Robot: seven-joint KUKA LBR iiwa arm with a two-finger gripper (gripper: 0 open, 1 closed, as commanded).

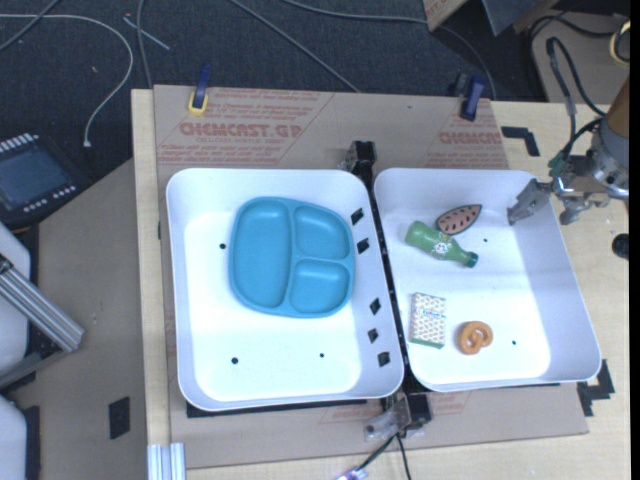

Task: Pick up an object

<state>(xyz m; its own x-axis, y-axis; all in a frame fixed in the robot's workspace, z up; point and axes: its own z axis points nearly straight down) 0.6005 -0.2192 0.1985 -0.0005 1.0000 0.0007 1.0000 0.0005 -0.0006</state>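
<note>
The claw (548,200) hangs open and empty over the right bin's (560,298) far right rim. Inside that bin lie a green bottle (440,244), a brown slice (459,217), a small carton (429,319) and a pretzel (475,337).

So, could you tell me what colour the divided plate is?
The plate is light blue, seen clearly in the camera view.
</note>
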